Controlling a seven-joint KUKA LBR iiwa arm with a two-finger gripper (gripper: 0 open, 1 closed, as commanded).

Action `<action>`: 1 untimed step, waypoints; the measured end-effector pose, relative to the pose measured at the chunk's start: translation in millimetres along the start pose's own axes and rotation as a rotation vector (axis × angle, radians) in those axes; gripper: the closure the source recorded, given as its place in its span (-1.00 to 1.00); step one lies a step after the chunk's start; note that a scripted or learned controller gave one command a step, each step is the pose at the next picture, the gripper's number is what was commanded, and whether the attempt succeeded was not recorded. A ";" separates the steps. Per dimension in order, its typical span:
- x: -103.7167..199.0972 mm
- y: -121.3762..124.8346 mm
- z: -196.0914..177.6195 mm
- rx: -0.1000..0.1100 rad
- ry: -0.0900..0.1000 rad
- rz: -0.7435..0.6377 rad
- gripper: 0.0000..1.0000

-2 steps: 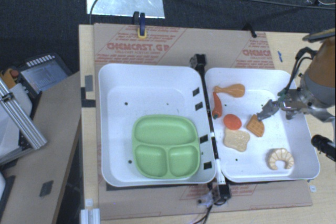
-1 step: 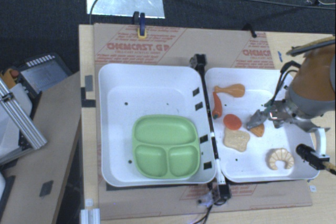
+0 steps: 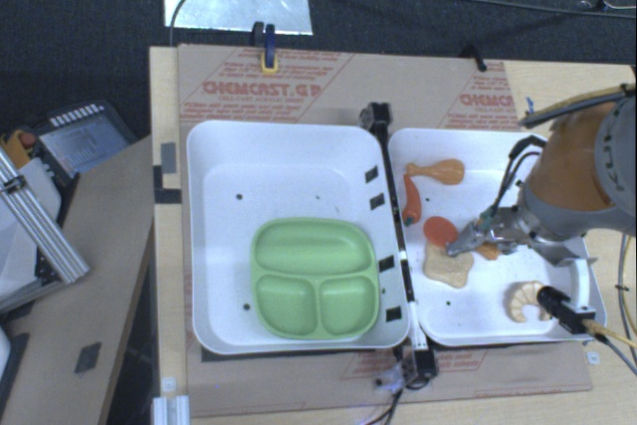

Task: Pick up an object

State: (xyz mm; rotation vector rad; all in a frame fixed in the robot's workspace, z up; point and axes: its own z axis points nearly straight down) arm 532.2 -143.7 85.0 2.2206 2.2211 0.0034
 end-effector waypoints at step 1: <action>-0.7 2.3 -3.0 -0.003 -0.001 -0.001 -1.00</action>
